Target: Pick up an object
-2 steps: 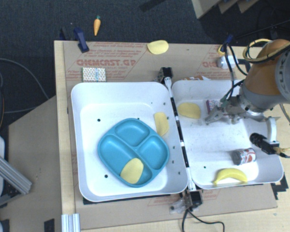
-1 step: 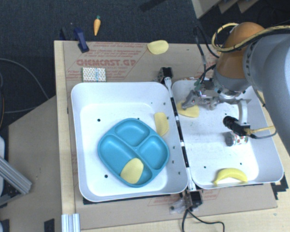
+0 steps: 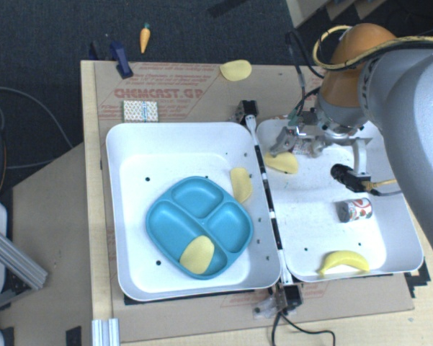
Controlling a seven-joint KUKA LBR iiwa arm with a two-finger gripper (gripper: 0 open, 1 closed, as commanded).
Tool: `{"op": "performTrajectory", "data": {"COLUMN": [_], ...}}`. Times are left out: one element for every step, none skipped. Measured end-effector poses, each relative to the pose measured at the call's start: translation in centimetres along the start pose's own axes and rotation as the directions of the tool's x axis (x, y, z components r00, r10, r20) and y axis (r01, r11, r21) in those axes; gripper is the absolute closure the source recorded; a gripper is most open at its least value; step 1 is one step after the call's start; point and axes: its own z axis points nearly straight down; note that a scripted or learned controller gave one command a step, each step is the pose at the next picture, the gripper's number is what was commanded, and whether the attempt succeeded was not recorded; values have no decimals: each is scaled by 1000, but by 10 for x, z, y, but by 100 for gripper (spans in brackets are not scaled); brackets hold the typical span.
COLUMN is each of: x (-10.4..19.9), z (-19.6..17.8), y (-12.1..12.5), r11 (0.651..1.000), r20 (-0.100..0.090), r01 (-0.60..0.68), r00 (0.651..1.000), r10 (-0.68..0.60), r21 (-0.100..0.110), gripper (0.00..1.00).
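Tool (image 3: 297, 140) sits low at right bin (image 3: 389, 254) far corner, just above yellow piece (image 3: 282, 163); grip state can't tell. Can (image 3: 354, 210) and banana (image 3: 344, 262) nearby. Blue tray (image 3: 199, 225) in left bin (image 3: 122, 193).

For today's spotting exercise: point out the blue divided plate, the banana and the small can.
Blue divided plate (image 3: 202, 197): camera view, on its upper compartment.
Banana (image 3: 344, 262): camera view, on the middle of its curve.
Small can (image 3: 354, 210): camera view, on its side.
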Motion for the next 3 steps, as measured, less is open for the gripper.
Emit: {"op": "performTrajectory", "data": {"x": [-2,-3,-2], "z": [0,0,0], "y": [0,0,0], "r11": [1000,1000,1000], "r20": [-1,-1,1], "r01": [1,1,0], "r00": [1000,1000,1000], "r10": [-1,-1,0], "r21": [0,0,-1], "gripper": [0,0,0]}}
